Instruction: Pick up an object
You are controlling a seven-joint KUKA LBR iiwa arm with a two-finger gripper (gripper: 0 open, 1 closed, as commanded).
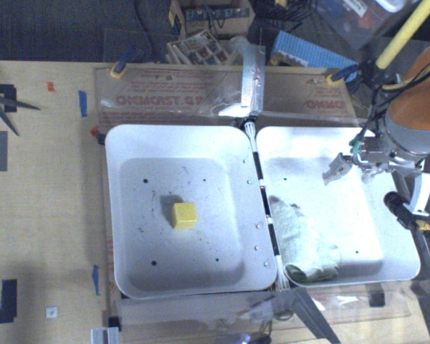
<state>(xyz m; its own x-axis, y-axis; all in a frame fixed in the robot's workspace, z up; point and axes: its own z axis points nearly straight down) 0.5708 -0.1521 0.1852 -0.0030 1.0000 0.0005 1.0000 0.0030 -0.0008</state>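
- The yellow block [185,215] lies near the middle of the left bin [129,149], flat on the floor of it, with a grey shadow on its upper left side.
- It is well apart from the claw [338,169], far to the claw's left in the view and somewhat lower, across the seam where the two bins meet.
- A rolled grey-white cloth [301,239] lies in the right bin [387,264], along that bin's left wall, running from just below and left of the claw down to the bin's near corner; its lower end has a dark greenish edge.
- The cloth is near the claw but apart from it.
- The claw hangs over the upper right part of the right bin, pointing left, with nothing visible between its fingers; whether they are apart or together I cannot tell.
- The arm [414,113] comes in behind the claw, from the right, its orange band above the wrist.
- Small dark specks dot the floors of both bins.
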